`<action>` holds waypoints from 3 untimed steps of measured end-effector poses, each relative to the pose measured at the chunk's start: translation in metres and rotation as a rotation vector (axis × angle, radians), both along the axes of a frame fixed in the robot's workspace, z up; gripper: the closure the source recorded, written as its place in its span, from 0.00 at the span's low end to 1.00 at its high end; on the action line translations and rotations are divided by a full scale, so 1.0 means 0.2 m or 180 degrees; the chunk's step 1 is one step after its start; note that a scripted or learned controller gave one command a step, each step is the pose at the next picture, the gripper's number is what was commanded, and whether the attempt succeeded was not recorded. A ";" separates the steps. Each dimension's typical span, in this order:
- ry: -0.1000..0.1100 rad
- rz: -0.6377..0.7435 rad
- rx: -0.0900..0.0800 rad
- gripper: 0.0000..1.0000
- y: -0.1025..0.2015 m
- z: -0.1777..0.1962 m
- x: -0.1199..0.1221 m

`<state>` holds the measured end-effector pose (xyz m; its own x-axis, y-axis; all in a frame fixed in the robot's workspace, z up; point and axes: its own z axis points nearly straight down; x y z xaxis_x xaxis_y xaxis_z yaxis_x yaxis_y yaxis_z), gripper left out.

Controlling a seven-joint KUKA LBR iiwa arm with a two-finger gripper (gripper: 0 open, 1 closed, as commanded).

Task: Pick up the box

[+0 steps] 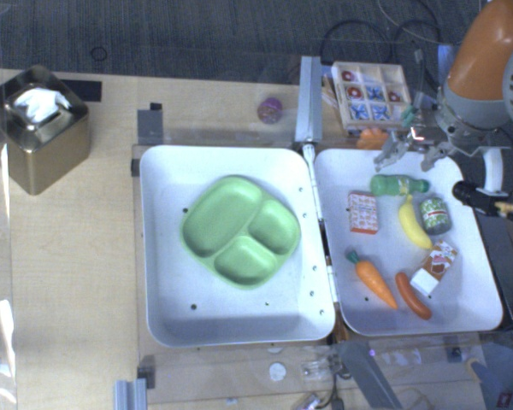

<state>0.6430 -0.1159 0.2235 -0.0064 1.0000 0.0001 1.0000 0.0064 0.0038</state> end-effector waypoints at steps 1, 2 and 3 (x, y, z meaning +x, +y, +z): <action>0.0001 0.0443 -0.0001 0.00 0.16 -0.40 -0.02; -0.0026 0.0623 -0.0005 0.00 0.13 -0.67 -0.23; -0.0052 0.0622 -0.0014 1.00 0.13 -0.61 -0.21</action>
<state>0.6005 -0.0907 0.1024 -0.2004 0.9797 -0.0058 0.9795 0.2004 0.0196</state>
